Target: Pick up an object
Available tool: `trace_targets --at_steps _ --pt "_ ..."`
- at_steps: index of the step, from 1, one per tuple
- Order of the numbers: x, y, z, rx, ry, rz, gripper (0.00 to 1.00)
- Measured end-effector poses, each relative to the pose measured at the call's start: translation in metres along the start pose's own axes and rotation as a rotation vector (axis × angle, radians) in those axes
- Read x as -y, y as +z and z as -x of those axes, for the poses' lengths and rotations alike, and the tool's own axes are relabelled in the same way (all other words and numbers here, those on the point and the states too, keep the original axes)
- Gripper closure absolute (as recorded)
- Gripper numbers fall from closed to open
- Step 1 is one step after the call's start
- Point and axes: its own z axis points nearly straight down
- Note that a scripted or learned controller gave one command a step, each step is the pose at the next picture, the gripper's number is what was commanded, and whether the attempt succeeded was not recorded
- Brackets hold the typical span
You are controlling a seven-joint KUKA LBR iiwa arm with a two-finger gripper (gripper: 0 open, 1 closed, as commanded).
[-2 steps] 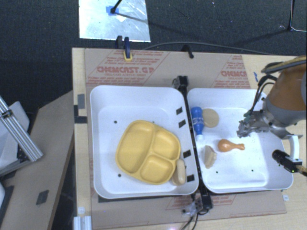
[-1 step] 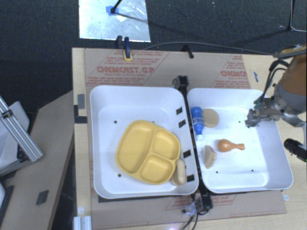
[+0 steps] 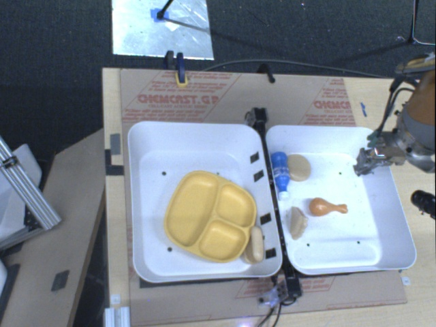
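Arm cut off at right edge.

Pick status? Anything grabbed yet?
Done: nothing lifted. The blue bottle, tan round piece, orange drumstick and beige wedge all lie on the right bin floor. In hand: the gripper sits at that bin's right rim, apart from every item. Left: move over an item, descend, grasp, lift.

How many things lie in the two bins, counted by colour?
Yellow: 1, the divided tray
Blue: 1, the bottle
Orange: 1, the drumstick
Tan: 3, the round piece, the wedge, the roll
Total: 6
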Motion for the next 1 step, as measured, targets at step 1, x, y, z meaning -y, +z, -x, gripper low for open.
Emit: trace_targets --at_steps 1 --pt "0.0039 -0.0067 -0.0515 -0.003 -0.005 -0.003 1.00"
